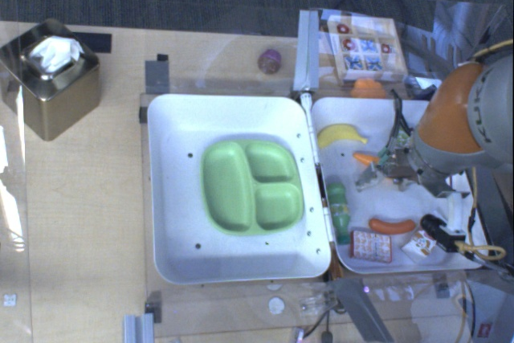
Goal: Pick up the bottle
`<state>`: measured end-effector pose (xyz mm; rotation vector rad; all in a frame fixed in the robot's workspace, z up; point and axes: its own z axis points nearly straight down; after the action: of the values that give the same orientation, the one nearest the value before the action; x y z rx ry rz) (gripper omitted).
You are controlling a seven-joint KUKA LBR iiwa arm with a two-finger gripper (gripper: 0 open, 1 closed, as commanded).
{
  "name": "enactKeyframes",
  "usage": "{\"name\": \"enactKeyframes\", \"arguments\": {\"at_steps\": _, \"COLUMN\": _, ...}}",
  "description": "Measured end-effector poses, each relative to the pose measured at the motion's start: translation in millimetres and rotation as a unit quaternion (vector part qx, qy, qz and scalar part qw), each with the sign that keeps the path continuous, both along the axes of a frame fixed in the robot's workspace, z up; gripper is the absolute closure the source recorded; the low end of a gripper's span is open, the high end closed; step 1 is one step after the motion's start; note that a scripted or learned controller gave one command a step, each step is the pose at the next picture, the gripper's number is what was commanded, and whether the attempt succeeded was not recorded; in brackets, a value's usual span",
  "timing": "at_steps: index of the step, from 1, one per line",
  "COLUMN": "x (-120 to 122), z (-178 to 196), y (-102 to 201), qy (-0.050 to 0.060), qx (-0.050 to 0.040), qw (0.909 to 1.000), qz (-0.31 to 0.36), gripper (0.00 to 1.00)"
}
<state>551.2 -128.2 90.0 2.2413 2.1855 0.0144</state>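
- Bottle: green, lying along the left wall of the right bin, at about 8 o'clock within that bin, with nothing gripping it.
- Pincer hangs over the middle of the right bin, at roughly 2 o'clock from the bottle and apart from it; the metal parts blur together, so I cannot tell how wide it stands, and no item is seen held in it.
- Arm, grey with an orange band, comes in from 3 o'clock above the right bin.
- Banana, yellow, lies at 11 o'clock in the right bin.
- Carrot-like orange piece sits just beside the pincer, toward 10 o'clock from it.
- Sausage, red-orange, lies at 6 o'clock in the bin, near the bottle's lower end.
- Small printed box rests just below the sausage, near the front wall.
- Left bin holds a green divided tray at its centre.
- Tissue box stands on the bench at 10 o'clock, well apart from both bins.
- Purple ball sits beyond the left bin at 12 o'clock.
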Motion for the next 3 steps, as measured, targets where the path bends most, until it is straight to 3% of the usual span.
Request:
{"name": "enactKeyframes", "arguments": {"at_steps": 1, "x": -22, "z": 96, "y": 90, "qy": 0.004, "qx": 0.0015, "qw": 0.9991, "qz": -0.043, "gripper": 0.00}}
{"name": "enactKeyframes", "arguments": {"at_steps": 2, "x": -48, "z": 4, "y": 9, "qy": 0.004, "qx": 0.0002, "qw": 0.9995, "qz": 0.031, "gripper": 0.00}}
{"name": "enactKeyframes", "arguments": {"at_steps": 3, "x": -62, "z": 149, "y": -78, "qy": 0.002, "qx": -0.0017, "qw": 0.9996, "qz": 0.029, "gripper": 0.00}}
